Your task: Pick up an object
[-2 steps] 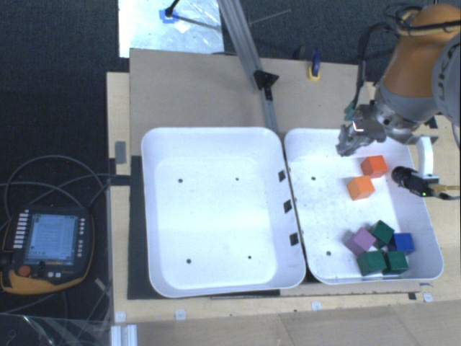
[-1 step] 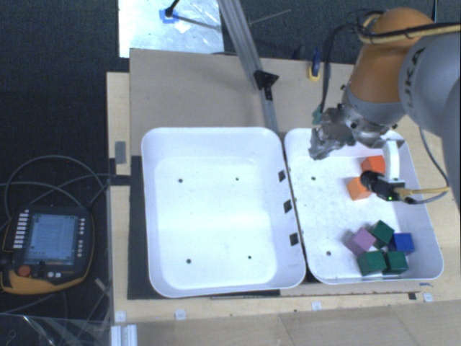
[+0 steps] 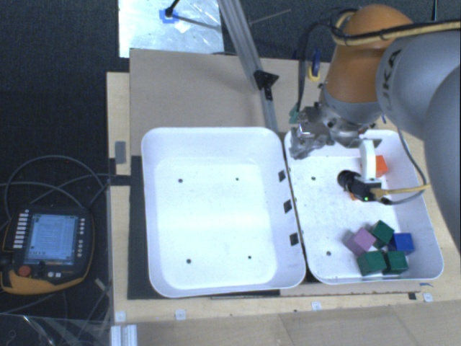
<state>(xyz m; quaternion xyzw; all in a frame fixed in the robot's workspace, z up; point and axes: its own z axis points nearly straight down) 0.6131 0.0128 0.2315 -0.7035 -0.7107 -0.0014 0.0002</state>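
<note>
The arm is leaning in from the right over the right-hand bin (image 3: 425,265), and the gripper (image 3: 308,141) is hanging near that bin's far left corner, close to the divide between the two bins. How wide the claw is standing I cannot tell from here, and nothing is showing in its grasp. The blocks are sitting well apart from it: a purple block (image 3: 358,241), green blocks (image 3: 382,232) and a blue block (image 3: 402,242) huddling in the near right corner, an orange block (image 3: 380,166) lying closer, off to its right
</note>
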